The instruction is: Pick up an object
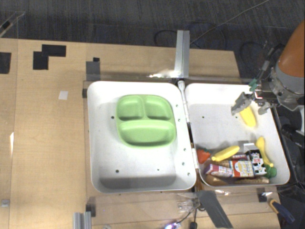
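Note:
My gripper (251, 106) hangs over the upper right part of the right bin (214, 99). Its two fingers (239, 104) stand apart, so it is open. A small yellow piece (249, 117) lies just below and between the fingertips; I cannot tell whether either finger touches it. More objects are heaped along the bin's near edge: a yellow banana (225, 152), a second yellow banana (261, 148), a printed carton (240, 167) and a small red item (203, 155).
The left bin (102, 142) holds a green divided plate (145, 119) in its upper middle. A metal post (182, 51) stands behind the divider between the bins. The arm's grey wrist with its orange band (291, 61) comes in at the right edge.

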`<state>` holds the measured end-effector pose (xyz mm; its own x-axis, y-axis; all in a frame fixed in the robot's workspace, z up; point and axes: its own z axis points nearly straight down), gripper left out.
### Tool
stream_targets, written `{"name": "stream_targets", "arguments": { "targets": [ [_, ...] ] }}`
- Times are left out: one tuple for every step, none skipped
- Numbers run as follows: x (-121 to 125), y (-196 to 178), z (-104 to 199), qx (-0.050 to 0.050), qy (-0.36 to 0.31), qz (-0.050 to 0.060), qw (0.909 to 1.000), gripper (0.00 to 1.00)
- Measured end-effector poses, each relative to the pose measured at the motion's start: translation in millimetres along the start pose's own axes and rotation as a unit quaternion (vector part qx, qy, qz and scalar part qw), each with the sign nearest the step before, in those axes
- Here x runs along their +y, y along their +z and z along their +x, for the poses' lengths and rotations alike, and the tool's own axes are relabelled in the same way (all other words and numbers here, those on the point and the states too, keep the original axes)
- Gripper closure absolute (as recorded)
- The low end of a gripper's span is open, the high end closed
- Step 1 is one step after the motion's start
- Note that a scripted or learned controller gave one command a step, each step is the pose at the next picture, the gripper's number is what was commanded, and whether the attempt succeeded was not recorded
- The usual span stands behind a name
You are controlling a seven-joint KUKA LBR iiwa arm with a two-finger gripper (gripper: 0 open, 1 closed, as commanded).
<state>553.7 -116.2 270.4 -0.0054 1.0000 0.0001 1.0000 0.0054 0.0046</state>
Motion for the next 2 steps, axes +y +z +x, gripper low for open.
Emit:
{"name": "stream_targets", "arguments": {
  "targets": [
    [39.2, 46.2, -77.3, -0.001, 0.003, 0.0, 1.0, 0.0],
    [58.5, 82.8, -63.7, 0.0, -0.024, 0.0, 0.9997, 0.0]
  ]
}}
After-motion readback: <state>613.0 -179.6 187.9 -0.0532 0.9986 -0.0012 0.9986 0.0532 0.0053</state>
